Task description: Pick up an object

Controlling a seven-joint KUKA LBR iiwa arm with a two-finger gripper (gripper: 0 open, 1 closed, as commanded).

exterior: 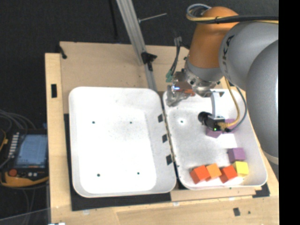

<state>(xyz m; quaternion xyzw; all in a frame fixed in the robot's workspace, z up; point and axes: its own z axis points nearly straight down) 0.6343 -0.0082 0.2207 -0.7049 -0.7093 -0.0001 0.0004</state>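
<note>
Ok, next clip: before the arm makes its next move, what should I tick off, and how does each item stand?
1. Blocks available in the right bin: ok, an orange block, red block, yellow block and purple block lie near its front edge.
2. Hand above a block: not ok, it sits at the bin's far left corner.
3. Anything held: cannot tell.
4. Blocks spaced for a clean grasp: not ok, they touch.
5. Left bin unobstructed: ok.

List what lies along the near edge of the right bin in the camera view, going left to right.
red-orange block → lighter orange block → red block → yellow block. The purple block sits just behind the last two, so its place in the row is unclear.
</note>
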